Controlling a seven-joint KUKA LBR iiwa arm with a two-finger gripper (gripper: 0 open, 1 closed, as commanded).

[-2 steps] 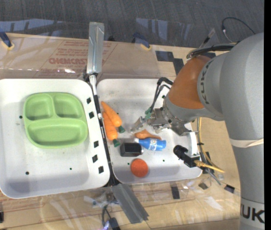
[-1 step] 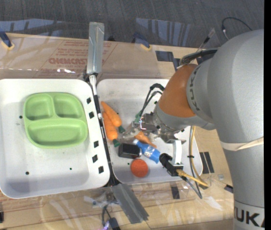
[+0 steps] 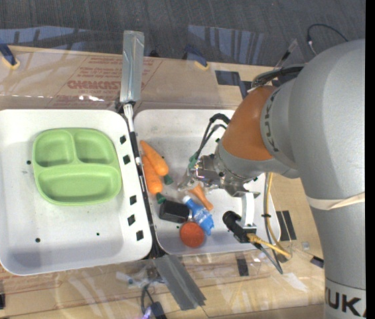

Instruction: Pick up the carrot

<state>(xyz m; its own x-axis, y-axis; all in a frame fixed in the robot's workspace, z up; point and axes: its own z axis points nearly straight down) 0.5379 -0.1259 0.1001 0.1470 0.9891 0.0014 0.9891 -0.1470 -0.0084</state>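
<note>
A carrot (image 3: 154,157) lies slantwise against the left wall of the right bin (image 3: 174,121). A second orange carrot-like piece (image 3: 154,182) sits just below it. A smaller orange piece (image 3: 202,197) lies near the bin's middle, directly under my gripper (image 3: 196,173). The gripper hangs low over the middle of the right bin, to the right of the carrots and apart from them. The wrist hides the bin floor behind it.
In the right bin, a black block (image 3: 173,211), a blue item (image 3: 201,215) and an orange ball (image 3: 192,234) crowd the front. A green divided plate (image 3: 75,166) rests in the left bin (image 3: 14,244). A black ridge separates the bins.
</note>
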